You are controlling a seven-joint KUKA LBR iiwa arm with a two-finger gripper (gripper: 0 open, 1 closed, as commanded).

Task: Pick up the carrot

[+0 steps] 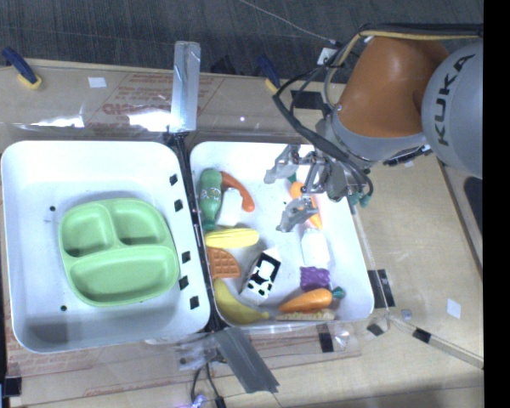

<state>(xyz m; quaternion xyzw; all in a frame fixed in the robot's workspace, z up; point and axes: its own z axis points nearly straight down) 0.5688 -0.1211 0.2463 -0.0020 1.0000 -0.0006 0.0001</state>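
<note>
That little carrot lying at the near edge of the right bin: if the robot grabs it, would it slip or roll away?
Probably it could roll: the carrot looks rounded and tapered, lying on its side. Its glossy surface suggests hard toy plastic, so likely stiff, light and somewhat slippery. It sits tight between a purple piece and the bin's wall, so a push may just wedge it.

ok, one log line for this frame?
two-finger gripper: open, low in right white bin | orange carrot with green top: near front wall, not held | pick: pending
</note>
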